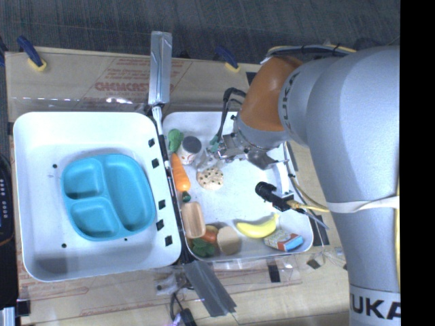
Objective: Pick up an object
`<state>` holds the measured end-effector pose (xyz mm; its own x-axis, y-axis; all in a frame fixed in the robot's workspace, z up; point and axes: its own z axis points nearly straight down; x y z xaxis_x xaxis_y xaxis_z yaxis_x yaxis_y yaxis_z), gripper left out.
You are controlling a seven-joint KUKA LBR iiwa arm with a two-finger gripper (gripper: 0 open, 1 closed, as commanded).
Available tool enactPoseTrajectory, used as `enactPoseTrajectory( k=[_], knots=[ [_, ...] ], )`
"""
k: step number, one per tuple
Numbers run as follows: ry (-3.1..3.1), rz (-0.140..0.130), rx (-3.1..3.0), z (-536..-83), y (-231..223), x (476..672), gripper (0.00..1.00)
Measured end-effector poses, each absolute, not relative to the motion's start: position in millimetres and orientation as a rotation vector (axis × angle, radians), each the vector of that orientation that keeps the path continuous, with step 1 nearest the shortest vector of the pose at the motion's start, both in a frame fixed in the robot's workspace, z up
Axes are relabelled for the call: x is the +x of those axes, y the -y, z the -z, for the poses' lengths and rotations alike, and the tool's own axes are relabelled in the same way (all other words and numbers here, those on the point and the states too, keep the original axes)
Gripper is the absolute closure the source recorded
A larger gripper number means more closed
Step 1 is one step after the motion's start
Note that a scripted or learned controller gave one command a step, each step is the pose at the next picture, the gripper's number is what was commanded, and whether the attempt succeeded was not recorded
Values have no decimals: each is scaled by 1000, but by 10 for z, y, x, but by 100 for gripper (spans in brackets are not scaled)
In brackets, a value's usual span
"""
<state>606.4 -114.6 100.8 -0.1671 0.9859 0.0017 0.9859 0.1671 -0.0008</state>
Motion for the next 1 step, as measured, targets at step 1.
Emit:
enactPoseTrajectory(
  k=[1],
  knots=[
    [2039,-4,-2387,-894,1790,6369,100]
  ],
)
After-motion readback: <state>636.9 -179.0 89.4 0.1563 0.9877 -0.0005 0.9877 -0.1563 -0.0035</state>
